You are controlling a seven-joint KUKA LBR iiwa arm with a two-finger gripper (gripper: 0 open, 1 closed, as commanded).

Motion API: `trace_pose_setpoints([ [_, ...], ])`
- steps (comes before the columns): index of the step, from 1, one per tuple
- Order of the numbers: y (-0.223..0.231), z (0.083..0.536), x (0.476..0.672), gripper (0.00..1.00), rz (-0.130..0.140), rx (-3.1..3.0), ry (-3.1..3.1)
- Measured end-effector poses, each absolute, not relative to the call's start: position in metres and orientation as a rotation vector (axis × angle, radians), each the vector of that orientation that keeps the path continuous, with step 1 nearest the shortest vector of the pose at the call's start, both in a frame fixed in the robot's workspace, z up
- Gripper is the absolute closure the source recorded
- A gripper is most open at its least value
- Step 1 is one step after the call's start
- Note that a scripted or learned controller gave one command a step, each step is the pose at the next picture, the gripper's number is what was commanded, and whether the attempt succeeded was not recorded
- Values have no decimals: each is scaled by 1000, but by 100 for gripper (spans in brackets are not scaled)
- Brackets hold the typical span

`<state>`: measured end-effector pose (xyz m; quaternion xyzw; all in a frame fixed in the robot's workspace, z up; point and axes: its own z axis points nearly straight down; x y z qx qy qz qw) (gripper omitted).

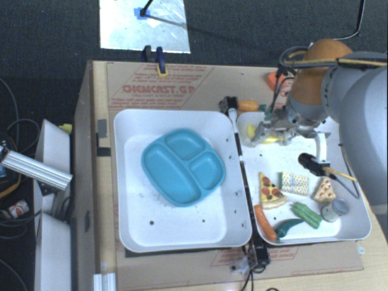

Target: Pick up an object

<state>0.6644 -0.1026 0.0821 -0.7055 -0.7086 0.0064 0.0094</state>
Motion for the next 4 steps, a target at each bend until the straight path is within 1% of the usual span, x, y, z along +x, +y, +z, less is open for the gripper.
trace_pose_setpoints([
  [2, -90, 81, 663, 0, 32, -2209, -2214],
  [4, -91, 81, 663, 0, 30, -2207, -2213],
])
